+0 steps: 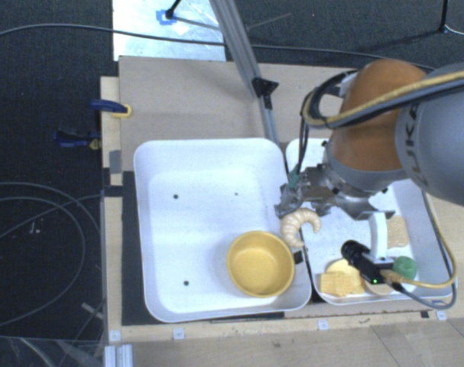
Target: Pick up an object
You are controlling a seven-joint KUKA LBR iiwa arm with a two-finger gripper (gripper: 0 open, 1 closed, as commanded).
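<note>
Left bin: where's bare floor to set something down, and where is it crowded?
The left bin is bare across its far and left floor. Its near right corner is crowded by the yellow bowl and croissant under the gripper.

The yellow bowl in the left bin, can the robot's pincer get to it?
Probably yes. The yellow bowl sits open at the top with nothing over it, and the pincer hangs close by, just above the croissant-shaped thing at the bowl's edge.

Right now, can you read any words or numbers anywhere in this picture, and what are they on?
No words, labels or numbers can be read here.
The yellow bowl is plain.
The left bin shows dark dots, not writing.
The arm shows no readable marking.
The blue tape on the floor is blank.
</note>
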